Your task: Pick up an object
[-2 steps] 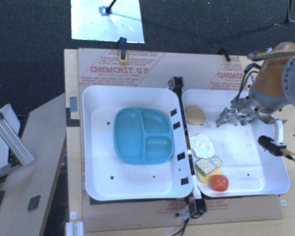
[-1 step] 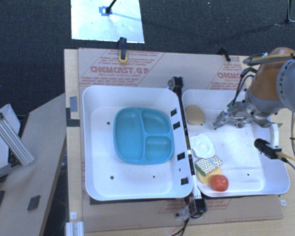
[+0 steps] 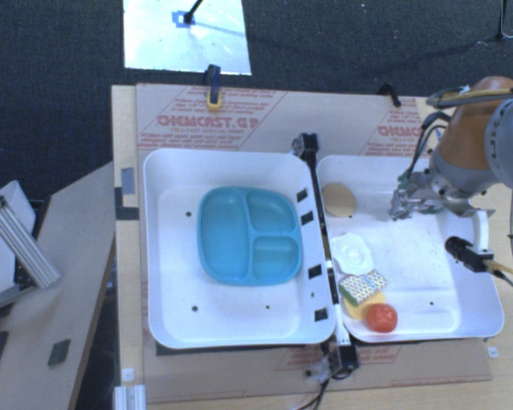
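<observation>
The claw (image 3: 402, 208) hangs low over the upper part of the right bin (image 3: 470, 314), near its back wall — whether it is released or clenched I cannot tell, and nothing shows in its grip. The arm (image 3: 479, 139), grey with an orange band, comes in from the right above it. Just left of the claw lies a tan disc (image 3: 339, 199), apart from it. Further toward the front, along the bin's left side, sit a white fried-egg piece (image 3: 352, 253), a checkered block (image 3: 363, 286) touching a yellow piece (image 3: 365, 306), and a red tomato (image 3: 380, 317) — all well apart from the claw. The left bin (image 3: 171, 306) holds a blue divided plate (image 3: 248, 235). Both bins rest side by side on the tabletop (image 3: 239, 114).
</observation>
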Available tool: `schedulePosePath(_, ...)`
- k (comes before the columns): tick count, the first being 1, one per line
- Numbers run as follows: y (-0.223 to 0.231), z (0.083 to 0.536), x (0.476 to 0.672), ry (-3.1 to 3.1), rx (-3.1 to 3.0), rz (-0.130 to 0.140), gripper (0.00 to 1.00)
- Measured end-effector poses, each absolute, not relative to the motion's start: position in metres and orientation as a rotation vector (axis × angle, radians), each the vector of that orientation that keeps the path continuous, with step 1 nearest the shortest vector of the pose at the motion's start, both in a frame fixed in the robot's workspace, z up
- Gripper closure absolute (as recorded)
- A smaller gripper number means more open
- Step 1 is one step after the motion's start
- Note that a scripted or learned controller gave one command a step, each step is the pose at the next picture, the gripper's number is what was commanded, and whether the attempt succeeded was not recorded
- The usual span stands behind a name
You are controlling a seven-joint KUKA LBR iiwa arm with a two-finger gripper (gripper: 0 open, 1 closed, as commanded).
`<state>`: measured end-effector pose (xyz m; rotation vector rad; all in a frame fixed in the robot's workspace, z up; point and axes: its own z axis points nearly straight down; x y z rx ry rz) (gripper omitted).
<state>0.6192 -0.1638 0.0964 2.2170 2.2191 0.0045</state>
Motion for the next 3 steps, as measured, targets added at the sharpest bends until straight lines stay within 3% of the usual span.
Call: schedulePosePath(3,-0.173,0.27,0.624,2.221,2.21,0.007,1.0)
